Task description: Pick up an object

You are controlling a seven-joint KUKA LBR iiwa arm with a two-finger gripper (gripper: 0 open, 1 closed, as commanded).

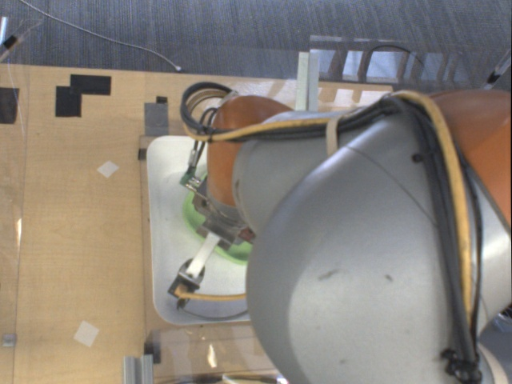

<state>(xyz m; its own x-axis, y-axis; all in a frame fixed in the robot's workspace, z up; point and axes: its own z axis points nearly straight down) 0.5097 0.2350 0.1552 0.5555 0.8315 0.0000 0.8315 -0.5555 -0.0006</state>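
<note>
One white bin point(164, 214) has its left part exposed; the grey arm point(376, 246) covers the rest. The gripper point(218, 227) sits low over a green round thing point(233, 252) lying mid-bin, partly hidden beneath it. Gripper open or closed: can't tell. Bare floor runs from the green round thing to the bin's left wall and near-left corner.

Arm point(360, 254) hides most of white bin point(166, 238); only its left strip & near corner seen. Green obj point(192, 214) in bin sits mostly under wrist point(240, 174): just a curved edge shows, can't tell what it is. Arm itself cut off at right & bottom edges. Black mark point(6, 105) on bench point(80, 254) cut by left edge.
</note>
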